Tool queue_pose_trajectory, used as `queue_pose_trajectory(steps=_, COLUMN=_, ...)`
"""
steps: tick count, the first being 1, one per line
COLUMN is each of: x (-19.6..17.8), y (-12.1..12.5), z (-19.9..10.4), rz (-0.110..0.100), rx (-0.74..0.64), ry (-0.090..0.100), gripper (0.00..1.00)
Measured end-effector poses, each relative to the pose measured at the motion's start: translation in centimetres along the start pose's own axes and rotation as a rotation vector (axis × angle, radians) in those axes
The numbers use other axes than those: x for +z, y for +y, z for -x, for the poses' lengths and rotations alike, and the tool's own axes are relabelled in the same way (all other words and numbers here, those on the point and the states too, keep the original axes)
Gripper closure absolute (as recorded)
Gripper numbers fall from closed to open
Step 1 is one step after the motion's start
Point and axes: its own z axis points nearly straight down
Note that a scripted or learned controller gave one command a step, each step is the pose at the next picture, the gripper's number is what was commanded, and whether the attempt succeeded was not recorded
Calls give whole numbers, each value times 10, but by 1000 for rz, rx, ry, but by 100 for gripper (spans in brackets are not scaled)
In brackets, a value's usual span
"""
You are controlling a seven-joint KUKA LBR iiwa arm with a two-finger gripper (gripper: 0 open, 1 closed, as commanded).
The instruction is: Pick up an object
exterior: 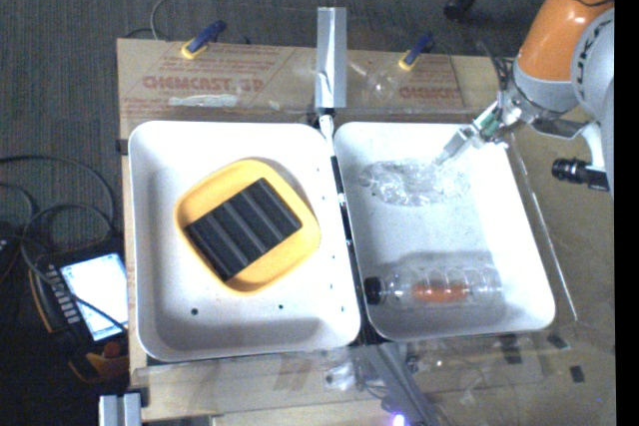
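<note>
So nearest the camera, along the bottom of the frame, the bench edge (300,376) is sitting just under the two white bins. Going left to right from there: the left bin (150,214) is holding a yellow tray-looking thing with a black ribbed insert (248,224), lying flat and turned at a slant, roughly mid-bin. The right bin (529,244) has two clear items. A crumpled clear plastic piece (411,183) is lying in its upper half, and a clear bottle with something orange inside (439,286) is resting on its side along the lower wall, dark cap pointing left.

The gripper (461,145) is reaching in from the upper right of the frame and hanging right at the upper right edge of the crumpled plastic. Honestly can't tell how the jaws are standing, it's too small and washed out against the clear stuff, and I'm not seeing anything clearly between them.

My guess is it's going for the crumpled plastic, since that's what it's nearly touching. To do this well, I'd say it should be coming down over a bunched-up ridge rather than a thin edge, because flimsy film probably slips out. Lifting slowly would help too. The bottle is well apart, so no collision worry there.
</note>
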Motion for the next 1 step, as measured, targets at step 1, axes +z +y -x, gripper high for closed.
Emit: queue_pose_trajectory(steps=1, x=-72, y=1, z=-79, rz=-1, rx=110, ry=6, gripper=0)
